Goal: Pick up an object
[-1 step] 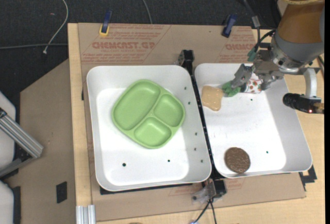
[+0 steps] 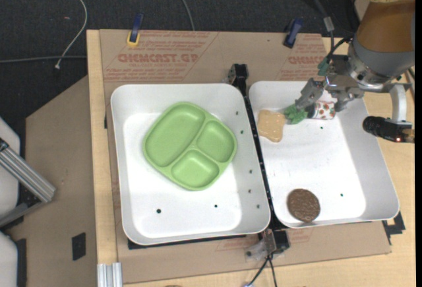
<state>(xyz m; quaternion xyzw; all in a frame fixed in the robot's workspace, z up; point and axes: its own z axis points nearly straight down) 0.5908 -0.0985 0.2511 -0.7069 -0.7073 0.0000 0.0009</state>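
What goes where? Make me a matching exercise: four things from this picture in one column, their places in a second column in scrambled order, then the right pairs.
Things:
1. green divided plate
2. brown round disc
3. tan piece
4. gripper

Places:
A. near front edge of the right bin
B. over the far part of the right bin, beside a green and a white patterned item
C. middle of the left bin
D. right bin, close to its left wall, far half

Pairs: 1-C, 2-A, 3-D, 4-B
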